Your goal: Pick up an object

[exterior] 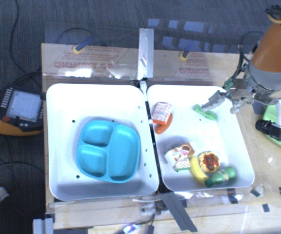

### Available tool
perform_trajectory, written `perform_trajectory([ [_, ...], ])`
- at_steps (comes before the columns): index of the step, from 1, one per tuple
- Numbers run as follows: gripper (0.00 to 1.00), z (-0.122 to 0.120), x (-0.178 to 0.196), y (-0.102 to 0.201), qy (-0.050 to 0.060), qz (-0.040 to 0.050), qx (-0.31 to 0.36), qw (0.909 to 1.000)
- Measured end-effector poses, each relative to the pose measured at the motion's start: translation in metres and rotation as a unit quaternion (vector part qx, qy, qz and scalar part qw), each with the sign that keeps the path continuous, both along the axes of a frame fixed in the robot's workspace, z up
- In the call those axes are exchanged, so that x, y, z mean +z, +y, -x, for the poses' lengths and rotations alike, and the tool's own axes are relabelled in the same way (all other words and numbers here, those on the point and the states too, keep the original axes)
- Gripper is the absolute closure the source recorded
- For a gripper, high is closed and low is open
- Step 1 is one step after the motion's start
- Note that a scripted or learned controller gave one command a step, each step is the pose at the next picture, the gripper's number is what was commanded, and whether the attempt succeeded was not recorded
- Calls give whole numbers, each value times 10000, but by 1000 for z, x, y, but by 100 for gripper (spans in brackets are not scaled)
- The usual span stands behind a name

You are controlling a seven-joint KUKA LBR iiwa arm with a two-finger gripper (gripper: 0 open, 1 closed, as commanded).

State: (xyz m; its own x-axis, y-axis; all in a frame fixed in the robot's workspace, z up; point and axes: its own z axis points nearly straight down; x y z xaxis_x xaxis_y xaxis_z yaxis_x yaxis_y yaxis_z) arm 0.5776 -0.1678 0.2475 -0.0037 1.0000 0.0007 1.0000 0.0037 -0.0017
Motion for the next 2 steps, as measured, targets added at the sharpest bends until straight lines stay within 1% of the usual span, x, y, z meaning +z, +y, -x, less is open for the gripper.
perform_trajectory([
  [1,0,-44,-60,12,4,-2,-378,9993],
  [2,0,-88,-151,-39,28,-19,-145,9999],
])
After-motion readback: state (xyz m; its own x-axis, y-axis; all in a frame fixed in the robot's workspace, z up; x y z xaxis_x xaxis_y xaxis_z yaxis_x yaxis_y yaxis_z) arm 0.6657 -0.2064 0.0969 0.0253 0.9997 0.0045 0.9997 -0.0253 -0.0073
